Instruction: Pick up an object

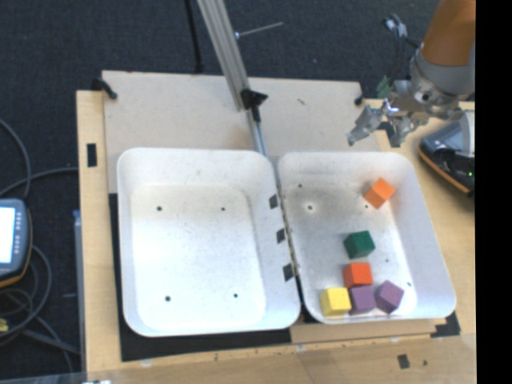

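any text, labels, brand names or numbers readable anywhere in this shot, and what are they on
None can be read.
Handheld device at the left edge: its lit screen is too blurred to read.
Dark device at the right edge: no legible marking.
Blocks in the right bin, such as the orange block and green block: plain faces, no print visible.
Gripper and left bin: no label visible.

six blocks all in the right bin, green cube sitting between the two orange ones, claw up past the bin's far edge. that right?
Not quite: the camera view shows five small blocks in the right-hand white bin, not six: an orange cube near the far side, a green cube, a second orange cube, a yellow cube and a purple block. The rest holds, including the claw beyond the far edge.
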Controlling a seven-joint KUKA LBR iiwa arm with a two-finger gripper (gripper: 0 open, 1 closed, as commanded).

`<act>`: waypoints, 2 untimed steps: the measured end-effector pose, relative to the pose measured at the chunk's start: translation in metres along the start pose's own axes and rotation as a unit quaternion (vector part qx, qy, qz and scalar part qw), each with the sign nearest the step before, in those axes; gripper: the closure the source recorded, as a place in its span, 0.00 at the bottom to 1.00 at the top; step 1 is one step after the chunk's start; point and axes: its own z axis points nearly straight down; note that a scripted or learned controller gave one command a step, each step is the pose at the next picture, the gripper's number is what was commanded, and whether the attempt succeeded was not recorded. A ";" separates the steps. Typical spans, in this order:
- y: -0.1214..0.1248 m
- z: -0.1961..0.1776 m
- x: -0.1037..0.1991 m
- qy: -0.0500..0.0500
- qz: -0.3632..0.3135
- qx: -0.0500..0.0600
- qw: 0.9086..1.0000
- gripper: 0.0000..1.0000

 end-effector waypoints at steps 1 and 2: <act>-0.004 0.149 -0.005 0.001 0.004 0.003 1.000 0.00; -0.060 0.189 -0.038 0.000 0.006 0.001 1.000 0.00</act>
